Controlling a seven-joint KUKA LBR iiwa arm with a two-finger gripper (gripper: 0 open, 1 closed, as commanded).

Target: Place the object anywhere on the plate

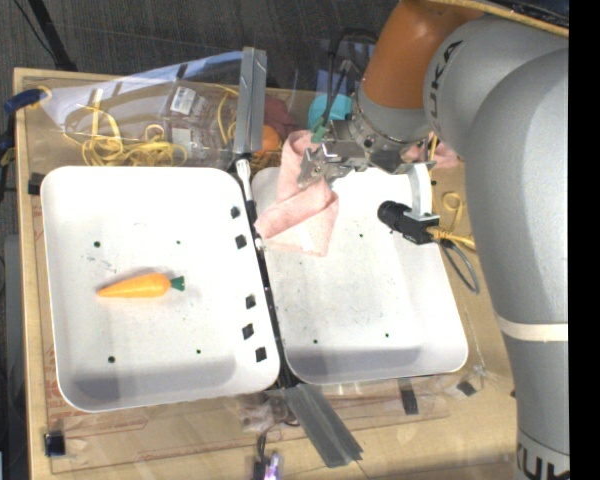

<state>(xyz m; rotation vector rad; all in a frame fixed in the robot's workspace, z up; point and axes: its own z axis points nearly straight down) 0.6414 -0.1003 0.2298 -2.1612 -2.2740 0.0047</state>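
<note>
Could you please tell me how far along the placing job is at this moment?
Looks done: the pink cloth hangs from the gripper, lifted over the right bin. In hand: the carry. Left: setting it on a plate; I see none. The toy carrot lies in the left bin.

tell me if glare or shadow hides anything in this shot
Camera view: light is even, and the carrot in the left bin reads sharp, with only a faint shadow. The pink cloth shows clearly below the hand. The white bins look bright, though their specks remain visible.
</note>
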